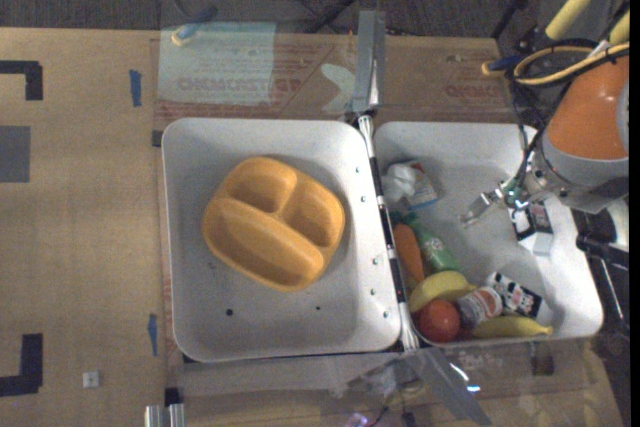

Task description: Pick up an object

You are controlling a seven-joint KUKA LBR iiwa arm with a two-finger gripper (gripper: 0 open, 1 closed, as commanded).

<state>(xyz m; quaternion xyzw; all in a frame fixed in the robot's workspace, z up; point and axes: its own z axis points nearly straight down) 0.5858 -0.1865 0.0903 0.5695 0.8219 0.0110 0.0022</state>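
bins sit side by side on the desk (pixel 80 245), two shallow white ones with a narrow divider between them. the left bin (pixel 190 315) holds one thing, a yellow-orange divided plate (pixel 273 222) with three compartments, lying slightly tilted near the bin's middle and well apart from the walls.

the right bin (pixel 470 150) holds the clutter, most of it pushed toward its left wall and near edge. a small white and green packet (pixel 410 183) lies near the upper left, just beside the divider. below it an orange carrot (pixel 407 253) runs along the left wall, with a green bottle (pixel 432 247) touching its right side. a yellow banana (pixel 437 287) curves under them, a red tomato (pixel 439 320) sits at the near edge touching that banana, and a small jar with a red and white label (pixel 482 305) is just beside the tomato. a second banana (pixel 512 326) lies along the near wall, and a white carton with dark print (pixel 516 293) rests just above it.

the arm comes in from the right, its orange band (pixel 590 125) over the right bin's far right side. the hand (pixel 492 203) hangs over a bare patch in the middle of that bin, apart from the packet and the bottle; nothing shows between its fingers, and how far they are spread i cannot tell.
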